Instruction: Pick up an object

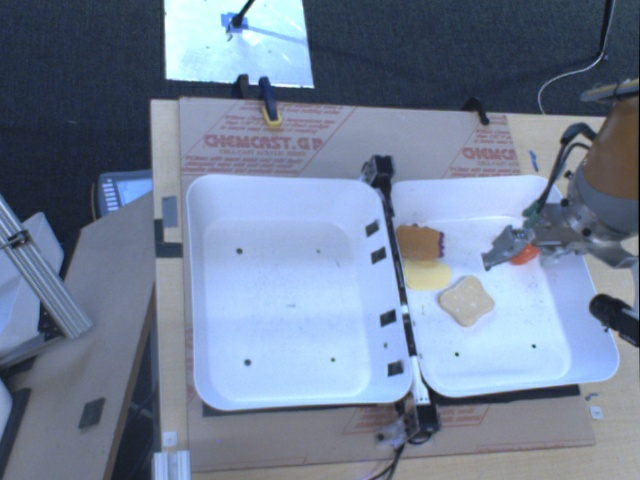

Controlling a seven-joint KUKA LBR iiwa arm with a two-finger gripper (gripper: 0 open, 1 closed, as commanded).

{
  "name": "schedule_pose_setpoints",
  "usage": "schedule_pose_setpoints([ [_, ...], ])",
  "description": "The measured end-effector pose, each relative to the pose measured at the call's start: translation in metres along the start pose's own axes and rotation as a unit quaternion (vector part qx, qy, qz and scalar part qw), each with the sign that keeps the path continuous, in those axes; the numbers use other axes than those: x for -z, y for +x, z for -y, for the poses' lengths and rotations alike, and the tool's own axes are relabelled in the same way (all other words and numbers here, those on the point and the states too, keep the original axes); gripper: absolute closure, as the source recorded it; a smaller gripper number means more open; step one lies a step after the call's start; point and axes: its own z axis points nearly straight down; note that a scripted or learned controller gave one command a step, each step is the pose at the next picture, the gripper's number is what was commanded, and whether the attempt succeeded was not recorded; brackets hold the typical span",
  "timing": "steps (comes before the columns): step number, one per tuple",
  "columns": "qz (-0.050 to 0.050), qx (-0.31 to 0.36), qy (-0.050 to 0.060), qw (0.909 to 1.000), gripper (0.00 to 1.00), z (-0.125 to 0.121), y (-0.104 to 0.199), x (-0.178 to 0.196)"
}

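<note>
In the right bin (560, 358) lie a brown-and-purple block (420, 241), a pale yellow flat piece (428, 276) just below it, and a tan toast-shaped piece (466, 301). A small red-orange object (524, 255) peeks out at the right, partly hidden by my gripper (506, 248). The gripper hangs low over the right bin's upper middle, directly beside the red-orange object. Whether that object sits between the fingers is hidden by the gripper's body.
The left bin (285, 288) lies beside the right one, joined along a middle ridge with black clips (380, 230). The bins rest on a cardboard sheet (300, 138). A yellow clamp (270, 108) sits at the bench's far edge.
</note>
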Motion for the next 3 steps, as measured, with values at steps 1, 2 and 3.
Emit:
schedule_pose_setpoints([
  [1,0.002,0.002,-0.010,0.9999,0.00,-0.029,0.016,0.246],
  [2,0.001,0.003,-0.003,1.0000,1.00,-0.028,0.016,0.247],
  [3,-0.001,0.006,-0.001,1.0000,1.00,-0.055,0.114,0.245],
])
